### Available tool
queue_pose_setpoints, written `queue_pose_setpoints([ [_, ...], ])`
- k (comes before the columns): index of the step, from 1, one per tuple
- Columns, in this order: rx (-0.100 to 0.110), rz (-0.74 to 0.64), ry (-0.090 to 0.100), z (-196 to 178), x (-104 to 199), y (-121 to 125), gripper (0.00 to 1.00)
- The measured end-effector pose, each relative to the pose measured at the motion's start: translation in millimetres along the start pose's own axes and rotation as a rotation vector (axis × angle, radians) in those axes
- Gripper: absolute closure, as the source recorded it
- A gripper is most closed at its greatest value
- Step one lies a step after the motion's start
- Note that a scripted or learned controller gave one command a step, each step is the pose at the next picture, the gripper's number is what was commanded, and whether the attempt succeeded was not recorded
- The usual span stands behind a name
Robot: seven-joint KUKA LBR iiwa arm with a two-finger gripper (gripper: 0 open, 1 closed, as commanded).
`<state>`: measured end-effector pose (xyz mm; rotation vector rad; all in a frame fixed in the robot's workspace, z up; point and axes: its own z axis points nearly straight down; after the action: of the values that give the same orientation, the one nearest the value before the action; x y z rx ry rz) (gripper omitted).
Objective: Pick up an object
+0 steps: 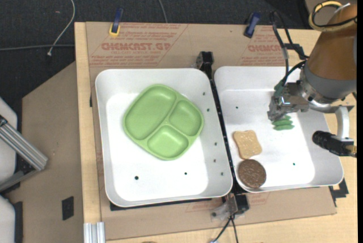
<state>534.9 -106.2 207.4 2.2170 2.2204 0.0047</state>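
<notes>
Arm: the grey arm (334,60) with its orange band came in from the right edge of the frame, and its upper part was cut off there.
Gripper: the gripper (279,113) stood low over the right bin (295,174), in the bin's upper middle; how wide it was open could not be made out from this slant.
Green object: a small green thing (283,123) lay just under the gripper, partly hidden by it; whether it was gripped was unclear.
Toast: a tan slice (247,143) lay at the lower left of the right bin.
Brown disc: a round brown piece (251,173) lay just below the toast, near the bin's lower rim.
Left bin: the left bin (113,179) held a green divided plate (163,121) near its middle.
</notes>
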Motion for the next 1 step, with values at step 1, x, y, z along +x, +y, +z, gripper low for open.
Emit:
queue_pose_setpoints([
  [1, -0.003, 0.000, -0.001, -60.4, 1.3, -6.4, 1.00],
])
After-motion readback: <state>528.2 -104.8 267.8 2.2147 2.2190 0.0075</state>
